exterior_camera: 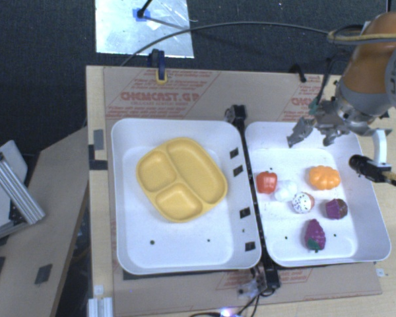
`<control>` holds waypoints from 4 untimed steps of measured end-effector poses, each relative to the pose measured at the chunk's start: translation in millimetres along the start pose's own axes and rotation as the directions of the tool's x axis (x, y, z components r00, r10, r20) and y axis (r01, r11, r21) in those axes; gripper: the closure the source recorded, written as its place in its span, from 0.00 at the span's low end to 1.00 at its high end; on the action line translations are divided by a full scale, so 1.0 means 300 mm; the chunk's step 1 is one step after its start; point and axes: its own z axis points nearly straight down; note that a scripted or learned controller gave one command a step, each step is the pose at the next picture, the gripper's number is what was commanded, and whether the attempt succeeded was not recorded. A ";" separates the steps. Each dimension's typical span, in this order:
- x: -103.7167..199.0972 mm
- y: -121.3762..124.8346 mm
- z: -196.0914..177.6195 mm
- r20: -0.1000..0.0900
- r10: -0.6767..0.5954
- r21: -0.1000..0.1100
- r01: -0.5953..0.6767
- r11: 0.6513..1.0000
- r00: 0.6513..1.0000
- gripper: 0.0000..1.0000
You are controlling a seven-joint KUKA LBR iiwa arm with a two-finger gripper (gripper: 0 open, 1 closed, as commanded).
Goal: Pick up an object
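Bright, even overhead light; glare on white bins (185, 256); slightly soft focus.

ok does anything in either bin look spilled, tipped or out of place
Nothing stands out. The yellow divided plate lies flat, at a slant, in the left bin. In the right bin the red toy, orange pumpkin, white ball and two purple toys sit loosely apart. The hand is above the far end.

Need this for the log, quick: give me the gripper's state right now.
Gripper: jaws open, holding nothing, hovering over the back of the right bin, apart from the toys.
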 end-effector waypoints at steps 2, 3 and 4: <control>-0.015 -0.009 0.172 0.001 0.000 -0.009 0.000 1.000 1.000 0.00; -0.047 0.001 0.336 0.001 0.000 -0.010 0.000 1.000 1.000 0.00; -0.046 0.004 0.411 0.001 0.000 -0.012 0.000 1.000 1.000 0.00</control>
